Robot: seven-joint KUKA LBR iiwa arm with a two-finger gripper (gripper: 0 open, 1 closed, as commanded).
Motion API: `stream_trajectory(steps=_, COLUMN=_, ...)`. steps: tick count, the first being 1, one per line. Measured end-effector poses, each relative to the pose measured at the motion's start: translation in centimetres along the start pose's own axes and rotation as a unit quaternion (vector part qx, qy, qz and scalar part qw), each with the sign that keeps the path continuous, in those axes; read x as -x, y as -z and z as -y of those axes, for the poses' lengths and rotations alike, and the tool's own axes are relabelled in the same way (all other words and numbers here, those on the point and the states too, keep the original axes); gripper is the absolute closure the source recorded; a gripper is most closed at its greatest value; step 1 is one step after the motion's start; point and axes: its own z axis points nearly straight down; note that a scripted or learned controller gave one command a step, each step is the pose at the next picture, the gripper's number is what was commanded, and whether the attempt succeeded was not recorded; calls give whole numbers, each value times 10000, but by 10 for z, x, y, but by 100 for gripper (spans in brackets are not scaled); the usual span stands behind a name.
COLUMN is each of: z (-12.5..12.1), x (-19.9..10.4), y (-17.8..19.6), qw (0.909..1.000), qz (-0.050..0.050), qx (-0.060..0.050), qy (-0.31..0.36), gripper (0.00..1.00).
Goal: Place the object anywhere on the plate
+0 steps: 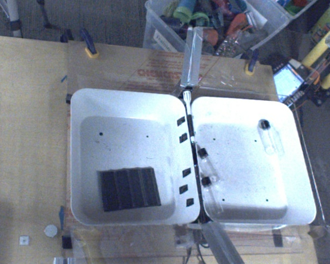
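Toward the far right corner of the right bin lies a clear bottle with a dark cap, flat on the white floor and apart from the walls. I take it to be the task's thing, though it is faint against the white and its outline is hard to trace. Its long axis runs nearly from the far wall to the near wall, leaning a little to the right as it comes nearer; the cap points to the far wall and slightly left, the base toward the near right. Along the wall that this bin shares with the left bin sit a few small clear pieces with dark spots, too blurred to name. The plate, a dark ridged rectangle, rests in the near part of the left bin, slightly skewed and well apart from the bottle, with the two touching bin walls between them. By my reading the task stands at its first step: nothing is picked up and the plate carries nothing. The next move, I judge, calls for a descent over the bottle's middle and a grip across its narrow width, square to the long axis; a smooth round body may roll or slip aside, so a centred approach matters, and after that a lift high enough to clear both walls on the way to the plate
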Motion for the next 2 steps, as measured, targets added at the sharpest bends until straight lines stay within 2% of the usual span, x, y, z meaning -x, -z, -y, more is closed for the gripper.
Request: stream_trajectory(steps=2, z=-3, x=3, y=25, qw=9999, qz=124, qx=23, qy=20, gripper=100)
